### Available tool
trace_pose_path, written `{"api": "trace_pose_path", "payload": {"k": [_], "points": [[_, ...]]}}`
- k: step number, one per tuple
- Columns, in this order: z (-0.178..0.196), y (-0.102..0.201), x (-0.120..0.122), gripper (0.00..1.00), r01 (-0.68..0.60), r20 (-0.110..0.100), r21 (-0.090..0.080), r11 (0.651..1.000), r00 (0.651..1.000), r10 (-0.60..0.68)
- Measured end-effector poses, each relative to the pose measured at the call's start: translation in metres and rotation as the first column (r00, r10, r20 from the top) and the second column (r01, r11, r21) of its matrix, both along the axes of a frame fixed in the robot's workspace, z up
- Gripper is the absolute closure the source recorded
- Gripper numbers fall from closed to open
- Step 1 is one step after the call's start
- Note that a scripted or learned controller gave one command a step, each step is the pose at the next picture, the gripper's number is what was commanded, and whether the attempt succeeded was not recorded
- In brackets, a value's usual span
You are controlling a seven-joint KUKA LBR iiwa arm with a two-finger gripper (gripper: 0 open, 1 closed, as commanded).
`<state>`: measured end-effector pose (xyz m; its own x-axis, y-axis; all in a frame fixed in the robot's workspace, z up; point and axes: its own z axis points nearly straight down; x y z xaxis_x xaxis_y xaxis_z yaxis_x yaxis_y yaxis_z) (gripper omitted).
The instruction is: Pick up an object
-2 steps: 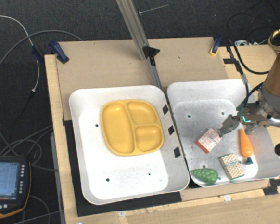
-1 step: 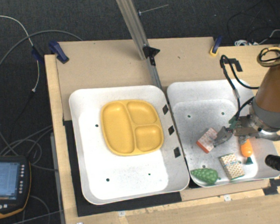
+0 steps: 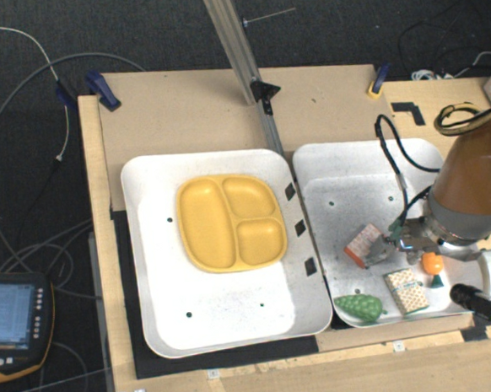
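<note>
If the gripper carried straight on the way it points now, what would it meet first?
Probably the small reddish box in the right bin. The gripper reaches leftward from the arm, and the box lies right beside its tip. Whether they already touch is unclear from above.

The arm's orange band runs off the right edge, and its wrist hides the gripper fingers beside the small box.

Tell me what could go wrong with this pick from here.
1. The gripper sits beside the small reddish-and-white box; it may nudge the box rather than grasp it.
2. The orange ball, patterned beige block and green knobbly object crowd the right white bin's lower corner, so neighbours could get knocked.
3. The black cable near the wrist might snag.
</note>
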<state>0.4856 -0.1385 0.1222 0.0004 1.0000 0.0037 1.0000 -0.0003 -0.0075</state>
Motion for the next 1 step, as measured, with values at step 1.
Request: {"api": "trace_pose_path", "payload": {"k": [1], "points": [[-0.0314,0.0008,-0.0007,0.0,0.0,0.002,-0.001,1.0,1.0,0.0]]}}
